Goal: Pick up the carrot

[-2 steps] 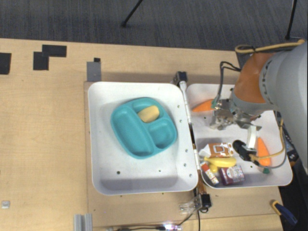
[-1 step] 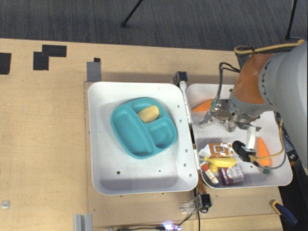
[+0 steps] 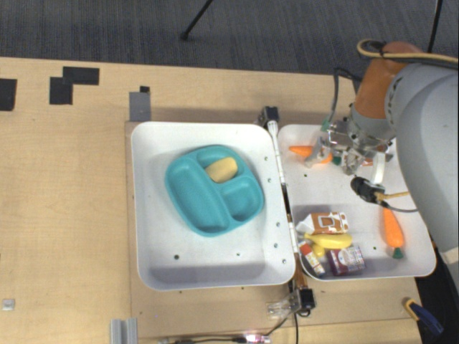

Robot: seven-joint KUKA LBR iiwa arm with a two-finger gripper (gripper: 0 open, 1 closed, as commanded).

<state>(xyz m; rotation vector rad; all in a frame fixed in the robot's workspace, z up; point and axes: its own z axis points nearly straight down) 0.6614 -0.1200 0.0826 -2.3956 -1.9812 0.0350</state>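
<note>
Currently we locate the carrot (image 3: 392,231) in the right bin (image 3: 331,192), near that bin's 4 o'clock wall and apart from the other contents. Its long axis runs close to the 12-to-6 line, with the dark stalk end toward 6 o'clock.

The jaws hang over the 12 o'clock part of the same bin, below the wrist of the arm (image 3: 423,142). From the jaws, the carrot lies at about 5 o'clock, well apart. We cannot tell whether the jaws are released or clenched, and we see nothing between them.

A small orange piece (image 3: 301,150) lies just beside the jaws at their 9 o'clock. We judge it could be mistaken for the target, so the approach should be checked against the longer body at 5 o'clock.

We judge that the coming move requires travel toward 5 o'clock, with the closing line set across the carrot's narrow width, roughly 9-to-3.

Contents by container:
- Right bin, 6 o'clock corner: a carton (image 3: 330,222), a banana (image 3: 331,241) and a purple packet (image 3: 346,261), packed together.
- Left bin (image 3: 159,258): a teal divided plate (image 3: 204,206) carrying one yellow food piece (image 3: 221,169).

Both bins rest on the desk (image 3: 72,228).
</note>
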